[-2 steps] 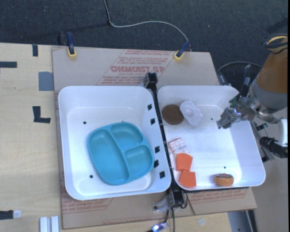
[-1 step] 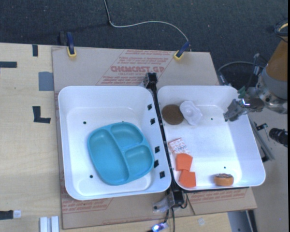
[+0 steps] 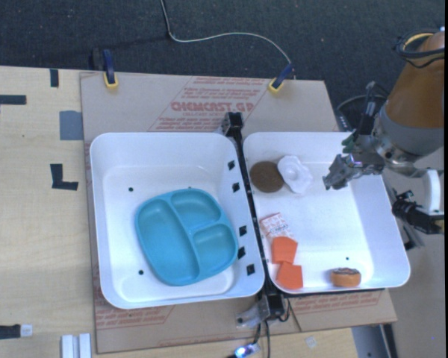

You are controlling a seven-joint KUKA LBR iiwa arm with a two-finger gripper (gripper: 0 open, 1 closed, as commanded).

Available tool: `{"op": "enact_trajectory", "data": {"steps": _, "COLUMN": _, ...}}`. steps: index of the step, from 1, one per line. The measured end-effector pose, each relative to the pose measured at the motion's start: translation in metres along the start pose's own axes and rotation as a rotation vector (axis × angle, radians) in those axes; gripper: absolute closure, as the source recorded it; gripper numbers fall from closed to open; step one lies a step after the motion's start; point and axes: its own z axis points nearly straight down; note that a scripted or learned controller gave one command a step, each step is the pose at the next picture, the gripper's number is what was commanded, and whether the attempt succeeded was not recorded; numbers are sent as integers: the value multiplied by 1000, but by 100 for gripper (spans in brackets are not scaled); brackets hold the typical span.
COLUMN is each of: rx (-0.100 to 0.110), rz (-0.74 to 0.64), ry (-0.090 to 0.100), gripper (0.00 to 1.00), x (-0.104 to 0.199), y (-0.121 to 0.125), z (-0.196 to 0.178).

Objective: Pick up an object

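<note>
The right bin holds a brown round disc, a crumpled white object, a small printed packet, two orange blocks and a brown doughnut-like piece. My gripper hangs over the bin's upper right part, to the right of the white object and apart from it. I see nothing between its fingers.
The left bin holds a blue divided tray. A black divider with clips runs between the bins. Cardboard lies under both, clamped at the back. A cable trails across the dark floor behind.
</note>
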Motion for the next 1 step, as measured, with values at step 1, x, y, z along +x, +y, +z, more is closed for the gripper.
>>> {"op": "enact_trajectory", "data": {"steps": 1, "rx": 3, "rz": 1, "ry": 0, "gripper": 100, "x": 48, "y": -5, "z": 15}}
